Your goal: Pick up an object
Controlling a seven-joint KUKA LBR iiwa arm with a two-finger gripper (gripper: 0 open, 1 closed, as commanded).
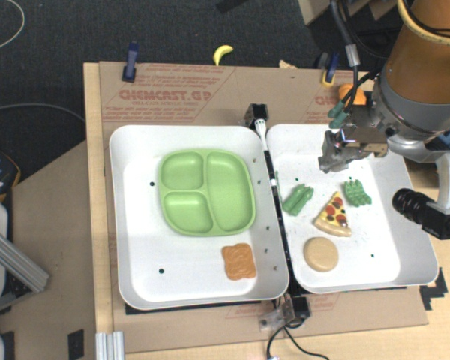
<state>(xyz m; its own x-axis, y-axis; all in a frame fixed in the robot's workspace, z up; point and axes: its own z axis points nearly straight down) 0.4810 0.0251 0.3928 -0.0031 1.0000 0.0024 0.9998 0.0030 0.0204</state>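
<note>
The brown cardboard sheet (97, 201) that lies on the counter under both bins carries red printed lettering along its far edge. On the far left part, beyond the left bin, the print reads "CHEMCAST" followed by letters that look like "G P". Smaller red lines run above and below it, too small to read. Similar red print shows faintly at the far right.
</note>
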